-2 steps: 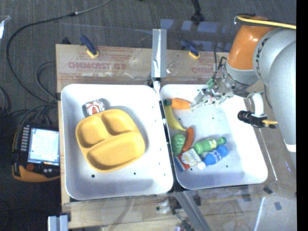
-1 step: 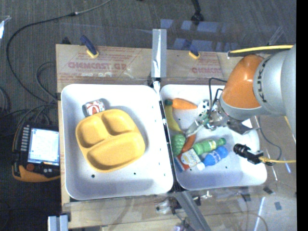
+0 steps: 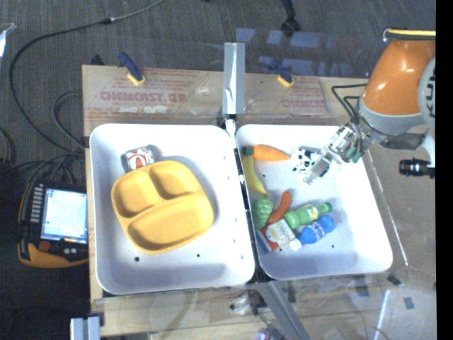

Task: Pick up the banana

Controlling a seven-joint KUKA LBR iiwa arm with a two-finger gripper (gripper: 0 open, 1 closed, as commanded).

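Lying along right bin's point(image 3: 368, 211) left wall: banana point(image 3: 253, 176); gripper point(image 3: 320, 166) apart.

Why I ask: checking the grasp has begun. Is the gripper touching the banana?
Apart. The camera view shows the gripper near the right bin's far side, with bare white floor between it and the banana by the divider.

Your single camera sat fixed well above the counter point(image 3: 212, 94) and looked down on it at a slant. It stood far enough back to take in both white bins point(image 3: 106, 261) whole, with dark carpet floor point(image 3: 106, 20) beyond the counter's far edge. The arm point(image 3: 400, 83) entered from the counter's right side.
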